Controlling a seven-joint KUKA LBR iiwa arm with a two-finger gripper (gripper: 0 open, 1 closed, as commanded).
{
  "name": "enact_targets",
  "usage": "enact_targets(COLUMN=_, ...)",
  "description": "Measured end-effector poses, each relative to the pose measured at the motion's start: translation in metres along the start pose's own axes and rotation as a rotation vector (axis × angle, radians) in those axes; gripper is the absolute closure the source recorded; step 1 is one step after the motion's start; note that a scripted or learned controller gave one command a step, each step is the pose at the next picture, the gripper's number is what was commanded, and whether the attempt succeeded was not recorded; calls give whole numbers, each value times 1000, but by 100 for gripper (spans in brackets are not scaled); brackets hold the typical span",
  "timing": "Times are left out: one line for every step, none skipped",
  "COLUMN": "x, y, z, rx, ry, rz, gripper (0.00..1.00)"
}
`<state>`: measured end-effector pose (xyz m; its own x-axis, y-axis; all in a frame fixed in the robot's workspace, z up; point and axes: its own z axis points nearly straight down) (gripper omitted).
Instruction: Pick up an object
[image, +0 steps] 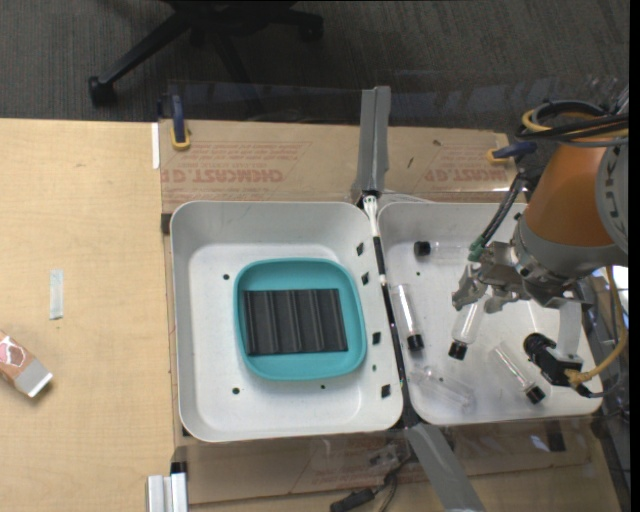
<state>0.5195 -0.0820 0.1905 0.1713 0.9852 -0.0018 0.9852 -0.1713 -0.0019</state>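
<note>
Right white bin (440, 225): gripper (478, 296), fingers seemingly apart, sits right above a clear tube (463, 330) lying near-vertical, black cap nearest us.

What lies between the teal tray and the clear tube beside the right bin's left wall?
In the camera view, between the teal tray and clear tube: bare white floor and the bins' adjoining walls.

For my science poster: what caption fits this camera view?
Gripper over the right bin of clear tubes.
</note>
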Motion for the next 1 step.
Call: enact_targets(x=40, y=37, z=-34, rx=1, ry=-1, rz=2, gripper=100)
